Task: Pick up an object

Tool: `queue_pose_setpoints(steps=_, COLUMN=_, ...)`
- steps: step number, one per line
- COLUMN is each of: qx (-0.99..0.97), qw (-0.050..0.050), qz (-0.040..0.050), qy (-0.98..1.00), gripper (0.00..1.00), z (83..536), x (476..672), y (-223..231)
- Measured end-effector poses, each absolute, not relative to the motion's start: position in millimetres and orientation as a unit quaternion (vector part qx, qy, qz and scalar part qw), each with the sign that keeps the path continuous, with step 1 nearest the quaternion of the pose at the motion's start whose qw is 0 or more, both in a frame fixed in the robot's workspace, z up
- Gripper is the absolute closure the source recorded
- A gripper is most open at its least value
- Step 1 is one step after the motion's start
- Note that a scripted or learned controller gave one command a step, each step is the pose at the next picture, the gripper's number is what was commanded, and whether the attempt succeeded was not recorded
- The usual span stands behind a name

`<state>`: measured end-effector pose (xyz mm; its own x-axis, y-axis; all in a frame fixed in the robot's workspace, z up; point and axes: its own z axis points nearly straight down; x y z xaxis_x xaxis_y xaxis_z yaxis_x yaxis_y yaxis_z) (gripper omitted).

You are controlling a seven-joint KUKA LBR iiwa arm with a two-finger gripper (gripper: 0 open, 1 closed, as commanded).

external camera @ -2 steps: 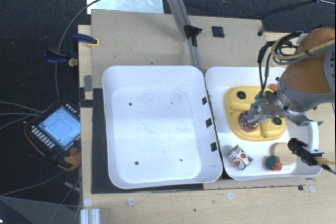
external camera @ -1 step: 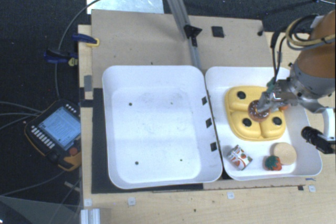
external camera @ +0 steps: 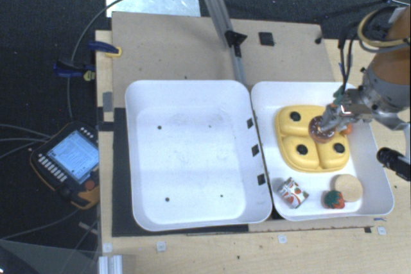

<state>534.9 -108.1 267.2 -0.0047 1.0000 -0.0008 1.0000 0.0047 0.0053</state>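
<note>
While the arm reaches in from the right:
Hand (external camera: 319,129): low over the yellow block (external camera: 313,138) in the right bin (external camera: 379,192)
Grip: can't tell
Nearby: small can (external camera: 292,192), round biscuit (external camera: 349,187), strawberry (external camera: 333,199)

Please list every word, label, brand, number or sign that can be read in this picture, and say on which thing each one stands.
No text can be read.
Small red-and-white printed packet in the right white bin: its print is too blurred to read.
Orange handheld controller with lit blue screen left of the bench: screen content too small to read.
Yellow plastic block with black dots: no writing.
</note>
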Motion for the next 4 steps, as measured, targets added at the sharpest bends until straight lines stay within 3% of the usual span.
queue_pose_setpoints(steps=4, qx=0.704, qw=0.0, qz=0.0016, qy=0.71, gripper=1.0, z=227.5, x=610.3, y=82.4)
